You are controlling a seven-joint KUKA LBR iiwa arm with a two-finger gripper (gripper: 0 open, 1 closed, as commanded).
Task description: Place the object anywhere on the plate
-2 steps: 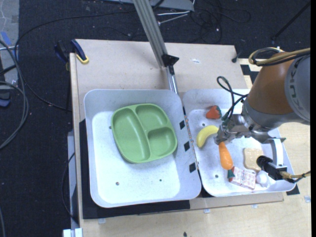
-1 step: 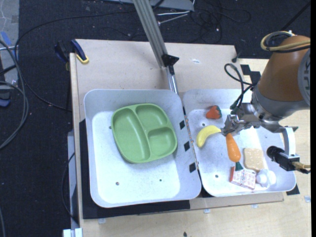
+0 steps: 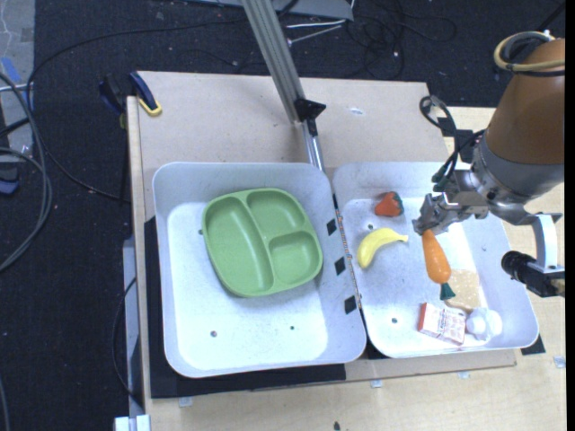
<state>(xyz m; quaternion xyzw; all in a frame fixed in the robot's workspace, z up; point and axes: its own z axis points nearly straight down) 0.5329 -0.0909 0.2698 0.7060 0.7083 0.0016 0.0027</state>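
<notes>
The carrot (image 3: 436, 259) hangs or lies in the right bin (image 3: 512, 241), its top end right at the gripper (image 3: 429, 223); whether the gripper is clamped on it or merely above it cannot be told. Left of the carrot lies a curved yellow banana (image 3: 379, 244), and up-left of the carrot a small red-orange strawberry-like piece (image 3: 388, 205). Below the carrot sit a pale tan slab (image 3: 464, 285), a red-and-white carton (image 3: 442, 321) and a white rounded item (image 3: 481, 324). Well left of the carrot, the left bin (image 3: 193, 321) holds a smooth green plate (image 3: 262, 241) with three compartments, nothing on it.
</notes>
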